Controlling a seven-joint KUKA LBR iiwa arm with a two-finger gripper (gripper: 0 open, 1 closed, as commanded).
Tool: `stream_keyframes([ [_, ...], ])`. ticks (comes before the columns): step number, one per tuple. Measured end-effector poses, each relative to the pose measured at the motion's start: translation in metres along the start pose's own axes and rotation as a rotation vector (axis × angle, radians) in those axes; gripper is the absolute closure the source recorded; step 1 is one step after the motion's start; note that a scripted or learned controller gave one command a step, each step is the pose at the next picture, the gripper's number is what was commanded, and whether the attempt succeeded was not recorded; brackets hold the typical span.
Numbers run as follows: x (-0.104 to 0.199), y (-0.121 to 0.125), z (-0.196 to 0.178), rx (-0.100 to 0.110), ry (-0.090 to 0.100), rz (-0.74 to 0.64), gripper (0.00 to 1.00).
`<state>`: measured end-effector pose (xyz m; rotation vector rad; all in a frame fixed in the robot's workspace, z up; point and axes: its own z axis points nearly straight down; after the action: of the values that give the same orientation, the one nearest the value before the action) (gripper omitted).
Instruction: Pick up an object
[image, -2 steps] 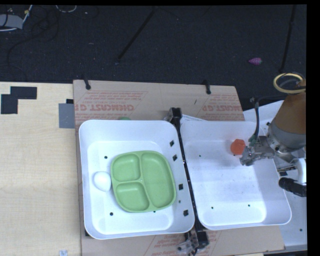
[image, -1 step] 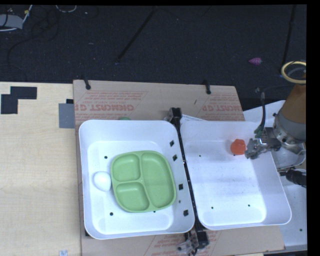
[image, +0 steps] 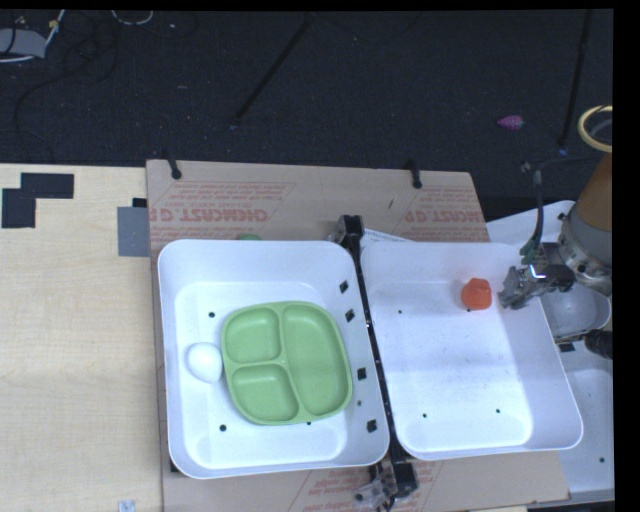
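A small orange-red object lies in the right bin, near its far right corner. In the left bin a green three-compartment plate rests flat, with a white egg-shaped object touching its left edge. My gripper hangs at the right rim of the right bin, just right of the orange-red object and apart from it. Nothing shows between its fingers.
The two white bins sit side by side on a cardboard sheet, joined by a black divider. The arm's grey wrist with its orange band comes in from the right. Light wood bench lies to the left.
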<state>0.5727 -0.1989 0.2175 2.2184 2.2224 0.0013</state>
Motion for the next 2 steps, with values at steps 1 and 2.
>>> stream_keyframes([
  [1,0.048,-0.009,0.009,0.006,0.003,-0.001,1.0],
  [2,0.107,-0.023,-0.001,0.006,0.004,-0.003,1.0],
])
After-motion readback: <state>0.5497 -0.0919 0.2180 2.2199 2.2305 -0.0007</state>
